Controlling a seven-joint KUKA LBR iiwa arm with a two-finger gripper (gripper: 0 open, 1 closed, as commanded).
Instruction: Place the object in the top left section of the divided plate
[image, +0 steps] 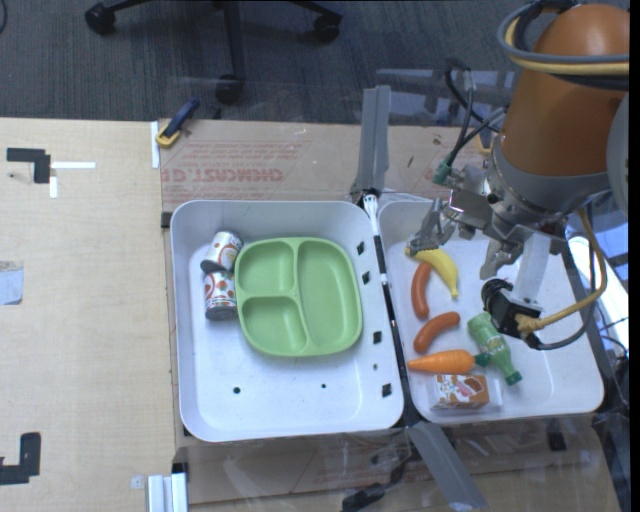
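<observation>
The green divided plate (300, 296) lies in the left bin (195, 385), with nothing in its three sections. My gripper (461, 247) hangs over the back of the right bin (575, 395), open, its two fingers spread wide and nothing between them. Just below it lies a yellow banana (443, 268). Beside the banana are an upright red sausage (420, 289), a second sausage (436, 331), a carrot (441, 362), a green bottle (494, 348) and a small orange-brown box (463, 391).
Two small cans (221, 275) lie in the left bin against the plate's left edge. A raised divider (381, 290) separates the bins. Cables and a black fitting (500, 305) hang from the arm over the right bin.
</observation>
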